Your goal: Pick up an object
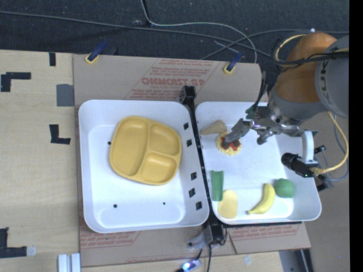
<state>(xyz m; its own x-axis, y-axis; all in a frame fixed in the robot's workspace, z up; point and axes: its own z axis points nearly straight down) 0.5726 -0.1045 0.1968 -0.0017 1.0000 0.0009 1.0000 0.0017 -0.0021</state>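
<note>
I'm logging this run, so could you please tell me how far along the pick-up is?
Done: the two-finger gripper has reached the right white bin and sits at the small yellow and red toy. In hand: nothing visibly lifted; the toy looks to rest on the bin floor. Left: grasp and raise an object. The yellow banana, green ball and yellow divided plate lie untouched.

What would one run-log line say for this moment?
task: pick up an object | hand: in right bin, over small yellow-and-red item | held: nothing seen | left bin: yellow plate
</note>
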